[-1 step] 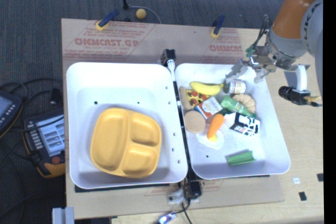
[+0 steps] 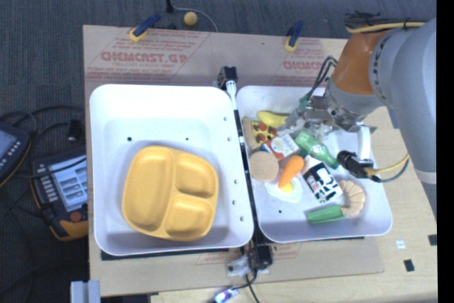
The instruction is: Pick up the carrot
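Your arm (image 2: 397,74) comes in from the right, orange band over the far right corner of the right bin (image 2: 379,223), wrist angled down toward the clutter. The gripper (image 2: 312,118) sits low among the items at the far side; you cannot tell its state from here. Near edge first: a green piece (image 2: 325,213), then a black-and-white pack (image 2: 323,183). Your carrot (image 2: 290,169) lies mid-bin, near the left wall, just beside a tan disc (image 2: 262,167). Farther back, a banana (image 2: 271,118). The left bin (image 2: 113,110) holds a yellow divided tray (image 2: 170,191).
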`<state>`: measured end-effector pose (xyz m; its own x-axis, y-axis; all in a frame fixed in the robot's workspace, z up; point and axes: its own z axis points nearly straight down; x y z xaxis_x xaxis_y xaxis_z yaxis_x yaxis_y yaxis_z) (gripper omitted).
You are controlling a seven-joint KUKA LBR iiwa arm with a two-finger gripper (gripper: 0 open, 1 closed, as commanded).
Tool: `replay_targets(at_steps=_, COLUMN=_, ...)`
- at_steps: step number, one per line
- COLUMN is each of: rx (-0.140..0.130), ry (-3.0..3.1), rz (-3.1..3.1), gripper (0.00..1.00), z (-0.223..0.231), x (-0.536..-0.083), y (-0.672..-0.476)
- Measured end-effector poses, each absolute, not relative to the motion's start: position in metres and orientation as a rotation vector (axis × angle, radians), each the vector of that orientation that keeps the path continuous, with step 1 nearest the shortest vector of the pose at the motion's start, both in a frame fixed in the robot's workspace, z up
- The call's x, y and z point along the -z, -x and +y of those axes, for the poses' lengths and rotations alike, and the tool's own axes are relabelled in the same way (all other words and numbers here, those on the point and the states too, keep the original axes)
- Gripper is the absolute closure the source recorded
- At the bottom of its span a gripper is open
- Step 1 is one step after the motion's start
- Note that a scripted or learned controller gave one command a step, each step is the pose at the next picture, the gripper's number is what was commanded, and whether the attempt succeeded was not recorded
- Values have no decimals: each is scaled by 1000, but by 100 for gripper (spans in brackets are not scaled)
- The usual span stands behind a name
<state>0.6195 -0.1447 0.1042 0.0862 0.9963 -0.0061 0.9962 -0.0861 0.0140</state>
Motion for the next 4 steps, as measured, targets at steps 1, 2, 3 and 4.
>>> replay_targets(at_steps=1, rx=-39, ry=-2377, rz=2004, gripper=0, z=-110, x=-97, y=-541)
replay_targets(at_steps=2, rx=-39, ry=-2009, rz=2361, gripper=0, z=-112, x=-97, y=-499)
replay_targets(at_steps=3, rx=-32, ry=-1946, rz=2413, gripper=0, z=-109, x=-96, y=-498)
replay_targets(at_steps=4, rx=-20, ry=-1647, rz=2634, gripper=0, z=-103, x=-97, y=-496)
